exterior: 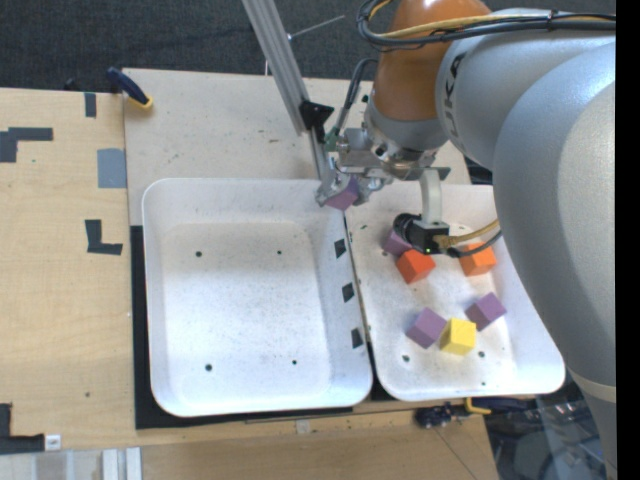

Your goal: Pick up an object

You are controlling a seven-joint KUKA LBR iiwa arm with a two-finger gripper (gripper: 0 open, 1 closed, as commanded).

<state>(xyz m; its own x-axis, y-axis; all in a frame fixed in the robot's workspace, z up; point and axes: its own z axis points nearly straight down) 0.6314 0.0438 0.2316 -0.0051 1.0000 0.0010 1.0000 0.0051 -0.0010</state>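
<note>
The grey arm [540, 168] enters from the right and fills the right side of the camera view, its orange band [425, 48] bent over the far edge of the right bin [530, 368]. The wrist points down toward the ridge where the 2 bins meet, near their far corners. The end effector [345, 188] sits just above that ridge, and a purple block [341, 198] shows between its fingertips, so it appears closed on that block and holding it clear of the bin floor.

The left bin [240, 308] lies beside it on the surface [60, 268]. In the right bin, an orange block [412, 266] lies near the middle with a purple piece [397, 240] just beside it toward the far edge. Another orange block [478, 260] sits nearer the right edge. Toward the near edge lie a purple block [428, 326], a yellow block [460, 335] touching or just beside it, and another purple block [486, 309].

No readable writing or brand marks show.
</note>
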